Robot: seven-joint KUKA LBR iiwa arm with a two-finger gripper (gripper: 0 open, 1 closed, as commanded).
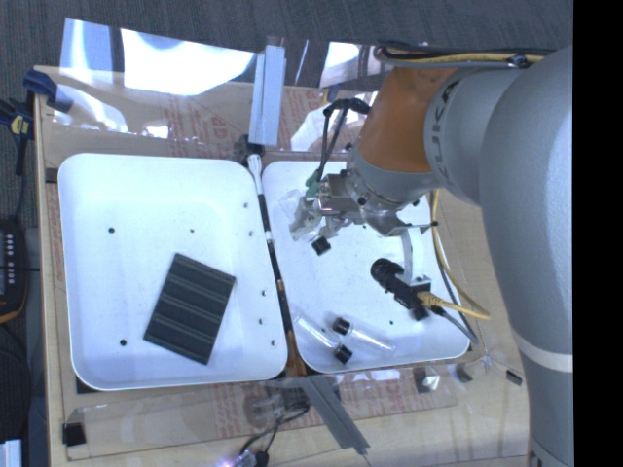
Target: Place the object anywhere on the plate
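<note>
Although sitting right at the gripper (313,224), cannot be judged as held or free: a small clear piece (300,220) with a black tip (319,246), in the upper left part of the right bin (433,329), close to the wall beside the left bin (107,290). Pincer state: impossible to tell, open or closed, too cluttered and blurred at that spot. Hangs over the upper half of the right bin, under the orange band (409,125) and the thick grey arm (516,163) reaching in from the right of the frame.

Lower in the same bin, near its bottom edge: two clear tubes (340,328) with black caps, lying flat, just beside each other, apart from the gripper.

Across the two inner walls, in the left bin: the plate (190,307), a dark ribbed rectangle. Lies flat, turned at a slant, in the lower middle of that bin, well apart from the clear piece.

Around both bins: a pale bench (58,144), with a shiny clear sheet along the upper left of the frame.
</note>
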